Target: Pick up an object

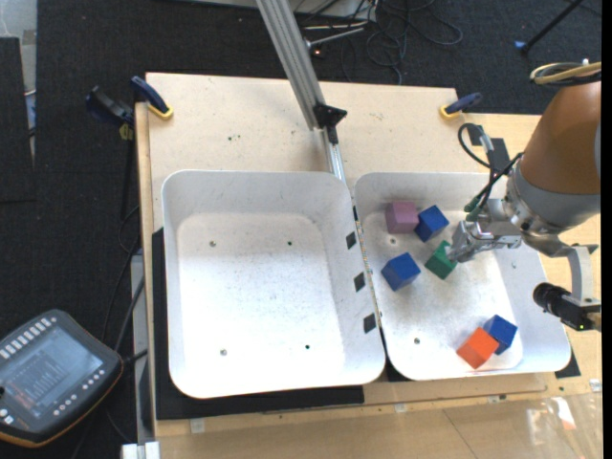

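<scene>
Green block [441,261] sits mid right bin [535,357], tilted. The gripper [457,251] is right on it, coming in from the right, fingers at the block's right and upper edges. Can't tell from this angle if the claw is clenched on the block or just touching it; the block looks to be resting on the bin floor or barely off it.

Around it: a blue cube [401,271] just left of the green block, near but apart. Another blue cube [431,222] sits just beyond it on the far side, touching or almost touching a pink cube [402,216] on its left. Well apart in the near right corner, an orange cube [477,349] and a third blue cube [500,332] sit in contact, blue on the far-right side of the orange.

Left bin [191,199]: bare white floor with dark specks. The two bins butt together along the middle.

Arm: grey wrist with an orange segment [571,151] above, at the right edge, cables trailing off it. Bench [249,122] is a pale board with blue-yellow clamps [153,97] at the far corners. A metal strut [292,46] runs from far down to the bins' joint. A teach pendant [48,376] lies near left, off the bench.
</scene>
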You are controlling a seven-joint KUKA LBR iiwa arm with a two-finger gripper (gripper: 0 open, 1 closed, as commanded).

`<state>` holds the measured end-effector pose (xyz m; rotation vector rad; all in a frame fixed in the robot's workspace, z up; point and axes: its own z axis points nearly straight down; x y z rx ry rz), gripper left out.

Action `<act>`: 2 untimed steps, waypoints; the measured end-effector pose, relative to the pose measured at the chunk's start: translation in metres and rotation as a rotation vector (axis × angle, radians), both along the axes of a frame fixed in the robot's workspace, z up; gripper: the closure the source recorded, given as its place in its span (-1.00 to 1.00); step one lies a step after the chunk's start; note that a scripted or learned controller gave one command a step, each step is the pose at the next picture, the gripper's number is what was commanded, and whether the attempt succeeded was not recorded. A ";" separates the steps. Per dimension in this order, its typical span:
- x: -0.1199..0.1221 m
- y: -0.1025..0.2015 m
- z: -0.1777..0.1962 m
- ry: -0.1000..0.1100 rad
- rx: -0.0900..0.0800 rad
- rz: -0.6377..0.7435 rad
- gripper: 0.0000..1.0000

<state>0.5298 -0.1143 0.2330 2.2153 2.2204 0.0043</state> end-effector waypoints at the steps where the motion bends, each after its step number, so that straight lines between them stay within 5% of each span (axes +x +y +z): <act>1: 0.027 0.050 0.010 0.002 0.003 0.005 1.00; 2: 0.042 0.093 0.005 0.004 0.002 0.005 1.00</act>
